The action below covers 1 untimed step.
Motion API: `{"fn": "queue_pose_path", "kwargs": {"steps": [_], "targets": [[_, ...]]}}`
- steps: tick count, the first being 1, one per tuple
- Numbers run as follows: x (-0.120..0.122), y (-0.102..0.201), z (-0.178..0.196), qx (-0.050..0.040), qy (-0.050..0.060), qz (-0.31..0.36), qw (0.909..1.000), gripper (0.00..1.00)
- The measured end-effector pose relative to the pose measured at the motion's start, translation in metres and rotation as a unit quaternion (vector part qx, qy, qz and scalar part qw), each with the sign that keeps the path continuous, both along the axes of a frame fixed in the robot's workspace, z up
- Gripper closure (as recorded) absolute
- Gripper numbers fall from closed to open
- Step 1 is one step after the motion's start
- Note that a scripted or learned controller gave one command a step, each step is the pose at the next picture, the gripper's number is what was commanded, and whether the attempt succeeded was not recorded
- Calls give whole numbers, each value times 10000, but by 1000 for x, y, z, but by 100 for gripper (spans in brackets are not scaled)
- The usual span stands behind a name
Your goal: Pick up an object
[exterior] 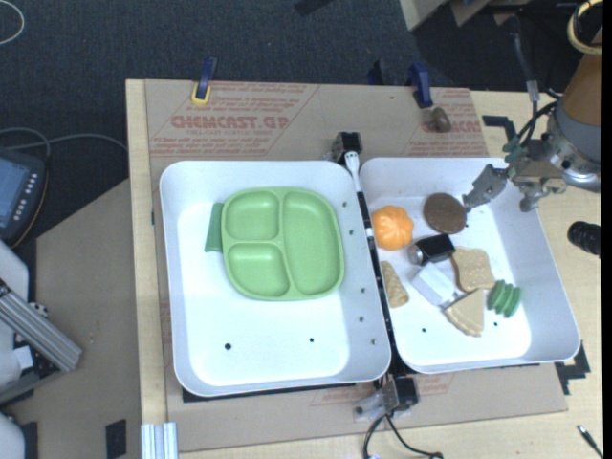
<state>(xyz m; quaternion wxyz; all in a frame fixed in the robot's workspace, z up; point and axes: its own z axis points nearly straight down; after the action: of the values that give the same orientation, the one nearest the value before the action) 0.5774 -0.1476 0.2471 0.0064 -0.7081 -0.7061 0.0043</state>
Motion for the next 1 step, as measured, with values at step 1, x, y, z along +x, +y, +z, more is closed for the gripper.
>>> {"fn": "queue_pose_path", "kwargs": {"steps": [1], "targets": [[2, 0, 8, -12, -69, 15, 10000, 0]]}}
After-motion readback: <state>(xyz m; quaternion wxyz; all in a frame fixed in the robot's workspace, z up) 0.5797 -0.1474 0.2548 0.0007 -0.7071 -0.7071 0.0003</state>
